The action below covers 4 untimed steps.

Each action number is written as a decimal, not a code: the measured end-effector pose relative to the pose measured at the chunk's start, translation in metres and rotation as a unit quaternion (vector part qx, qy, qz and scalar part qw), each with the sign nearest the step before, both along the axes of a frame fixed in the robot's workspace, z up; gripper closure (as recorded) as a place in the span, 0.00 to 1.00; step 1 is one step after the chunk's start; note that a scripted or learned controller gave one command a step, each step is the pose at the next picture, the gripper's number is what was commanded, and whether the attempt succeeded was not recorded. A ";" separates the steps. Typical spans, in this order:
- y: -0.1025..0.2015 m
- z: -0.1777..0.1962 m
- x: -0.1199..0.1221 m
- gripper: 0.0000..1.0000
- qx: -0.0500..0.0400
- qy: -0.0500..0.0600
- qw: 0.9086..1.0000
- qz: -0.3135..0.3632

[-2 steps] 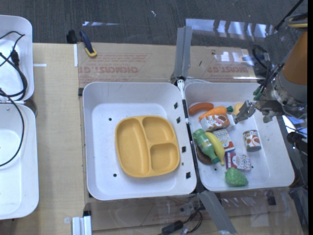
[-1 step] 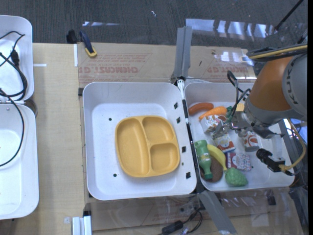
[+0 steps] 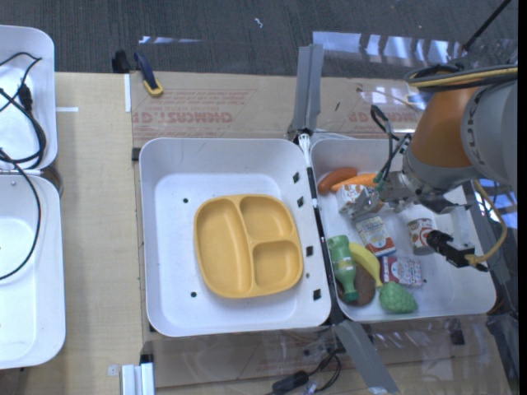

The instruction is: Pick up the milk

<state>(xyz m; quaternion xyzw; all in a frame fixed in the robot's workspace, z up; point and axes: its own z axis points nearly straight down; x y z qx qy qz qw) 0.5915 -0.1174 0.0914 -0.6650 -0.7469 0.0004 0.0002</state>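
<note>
Gripper [image 3: 368, 206] is lowered into right bin [image 3: 461, 299]; finger state cannot be told | milk carton [image 3: 375, 234] lies just below gripper, between banana [image 3: 366, 262] and can [image 3: 421, 234] | yellow divided plate [image 3: 247, 244] is seen in left bin [image 3: 165, 220]

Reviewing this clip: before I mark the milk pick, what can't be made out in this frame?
- Claw, camera view: its tips blend into the clutter in the right bin, so its state and any contact are unclear.
- Milk, camera view: the small cartons by the claw have print too small to read, so which is milk is uncertain.
- Arm, camera view: cut off by the right edge.
</note>
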 end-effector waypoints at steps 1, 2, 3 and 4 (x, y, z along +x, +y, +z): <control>-0.005 0.000 0.040 0.00 0.000 0.001 0.999 0.047; -0.007 0.008 0.038 1.00 -0.001 0.004 0.999 0.047; 0.089 0.100 0.026 1.00 0.000 0.000 0.996 0.093; 0.089 0.100 0.026 0.00 0.000 0.000 0.996 0.092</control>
